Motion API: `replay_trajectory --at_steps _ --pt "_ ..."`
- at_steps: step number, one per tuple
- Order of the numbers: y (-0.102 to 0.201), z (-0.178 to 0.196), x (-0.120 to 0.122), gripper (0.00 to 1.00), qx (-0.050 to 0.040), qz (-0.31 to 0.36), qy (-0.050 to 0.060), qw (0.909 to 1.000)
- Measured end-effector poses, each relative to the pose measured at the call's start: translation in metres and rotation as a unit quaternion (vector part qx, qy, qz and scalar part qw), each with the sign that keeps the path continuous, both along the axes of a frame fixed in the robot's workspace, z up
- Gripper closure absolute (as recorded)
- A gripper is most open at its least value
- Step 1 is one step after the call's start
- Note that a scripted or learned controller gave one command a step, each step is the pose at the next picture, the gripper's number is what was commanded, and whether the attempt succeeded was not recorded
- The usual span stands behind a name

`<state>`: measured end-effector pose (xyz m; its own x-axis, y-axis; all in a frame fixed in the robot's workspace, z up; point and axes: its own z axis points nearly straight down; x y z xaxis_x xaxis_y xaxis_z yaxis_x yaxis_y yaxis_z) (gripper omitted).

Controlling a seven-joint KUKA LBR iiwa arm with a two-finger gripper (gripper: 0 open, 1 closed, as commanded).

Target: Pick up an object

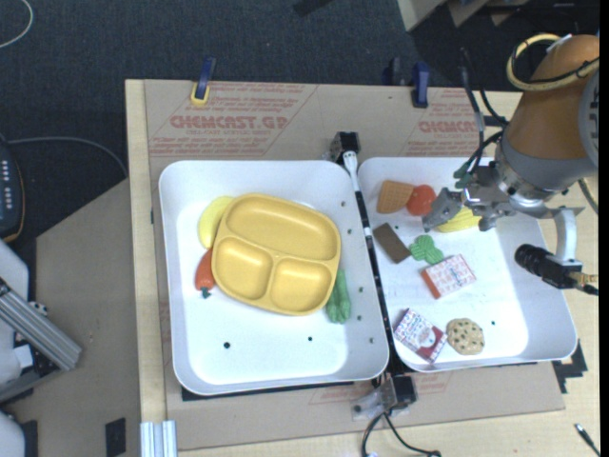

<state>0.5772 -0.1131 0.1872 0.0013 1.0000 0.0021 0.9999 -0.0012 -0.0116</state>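
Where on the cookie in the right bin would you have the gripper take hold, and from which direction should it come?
Grip the cookie across its rim, coming straight down from above. It lies flat on the right bin's floor, a thin round disc, so the two edges are probably the only faces that the fingers can close on. The space around it looks free; the red-and-white packet beside it lies apart.

Plastic, board and metal across the bench

Both white bins (181,284) look like smooth, faintly glossy plastic; the yellow divided tray (276,253) at centre left has a satin plastic sheen. The bench top (276,112) at the upper middle is matt brown board with red print. The arm (557,93) at upper right shows a glossy orange band over smooth grey casing, and the cookie (465,334) looks rough and matt
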Motion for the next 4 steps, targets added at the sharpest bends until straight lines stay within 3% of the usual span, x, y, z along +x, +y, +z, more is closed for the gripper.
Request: replay_trajectory --at_steps 1,3,4 --pt "0.0 0.005 0.003 0.0 -0.0007 0.001 -0.006 1.0" --pt "-0.007 -0.097 0.012 0.0 -0.0002 0.0 -0.002 1.0" --pt "-0.007 -0.103 0.011 0.0 -0.0004 0.0 -0.004 1.0"
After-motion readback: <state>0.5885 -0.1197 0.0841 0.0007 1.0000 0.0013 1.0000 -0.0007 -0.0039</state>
